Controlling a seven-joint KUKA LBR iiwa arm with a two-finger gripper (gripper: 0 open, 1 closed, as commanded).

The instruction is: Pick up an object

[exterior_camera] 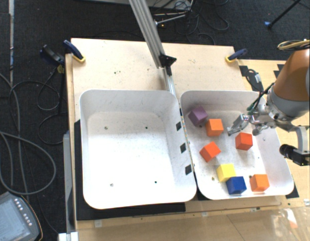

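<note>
With the right bin [280, 172] taken as landmark, the arm [295, 84] is seen at its right rim, the jaws [245, 126] appear parted over its upper middle just above the red cube [244, 141], which should be straddled squarely before closing.

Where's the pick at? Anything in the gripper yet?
Done: arm is over the right bin, gripper hanging above the red block and beside an orange block. In hand: nothing visible between the fingers; every block appears to sit on the bin floor. Left: descend, close on a block, probably the red one, and lift.
</note>
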